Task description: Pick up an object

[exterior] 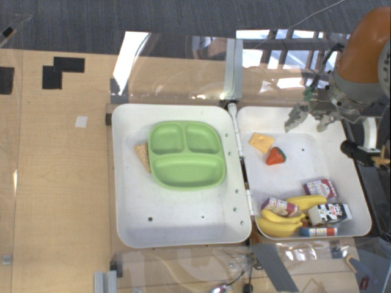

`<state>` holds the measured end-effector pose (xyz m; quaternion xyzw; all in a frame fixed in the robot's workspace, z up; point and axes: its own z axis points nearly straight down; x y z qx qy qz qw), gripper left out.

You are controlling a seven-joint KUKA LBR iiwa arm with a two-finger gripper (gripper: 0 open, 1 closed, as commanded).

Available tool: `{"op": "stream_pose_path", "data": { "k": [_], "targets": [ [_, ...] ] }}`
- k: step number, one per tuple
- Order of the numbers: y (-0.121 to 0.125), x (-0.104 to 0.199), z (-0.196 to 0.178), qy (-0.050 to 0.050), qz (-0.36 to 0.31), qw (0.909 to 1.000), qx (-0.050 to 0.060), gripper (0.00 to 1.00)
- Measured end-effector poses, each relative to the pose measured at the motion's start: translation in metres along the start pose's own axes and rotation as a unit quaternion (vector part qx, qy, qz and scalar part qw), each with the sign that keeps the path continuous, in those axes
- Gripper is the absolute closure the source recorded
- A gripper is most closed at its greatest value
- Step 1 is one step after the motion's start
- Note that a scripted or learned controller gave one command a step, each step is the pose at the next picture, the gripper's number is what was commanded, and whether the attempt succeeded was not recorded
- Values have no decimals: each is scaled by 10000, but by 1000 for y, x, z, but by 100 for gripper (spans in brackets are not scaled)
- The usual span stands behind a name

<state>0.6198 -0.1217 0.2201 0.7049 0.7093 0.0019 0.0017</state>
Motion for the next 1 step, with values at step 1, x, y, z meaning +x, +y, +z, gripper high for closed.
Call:
{"op": "stream_pose_path", "data": {
  "k": [1],
  "targets": [
    [7, 2, 123, -6, -1182, 9930, -21, 0]
  ]
}}
